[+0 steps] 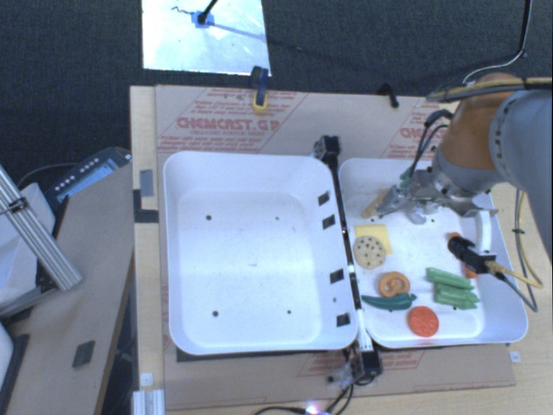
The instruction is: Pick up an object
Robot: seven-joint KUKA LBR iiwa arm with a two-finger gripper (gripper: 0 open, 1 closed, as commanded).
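Observation:
My gripper (389, 202) hangs low over the back left part of the right bin (510, 318), pointing left. Just in front of it lie a yellow cheese slice (378, 235) and a round speckled cookie (369, 251) that overlaps it. Nearer the front sit an orange pretzel ring (393, 284), a dark green chilli (386, 302) and a red tomato slice (422, 321). A bunch of green beans (452, 287) lies to the right, with a small orange piece (469, 271) behind it. The arm's wrist hides part of the bin's back.
The left bin (186, 318) stands beside the right one, with a black clipped divider (339, 232) between them. Both rest on a cardboard-covered bench (225, 119). A grey device (86, 173) and metal rails (34, 240) sit off to the left.

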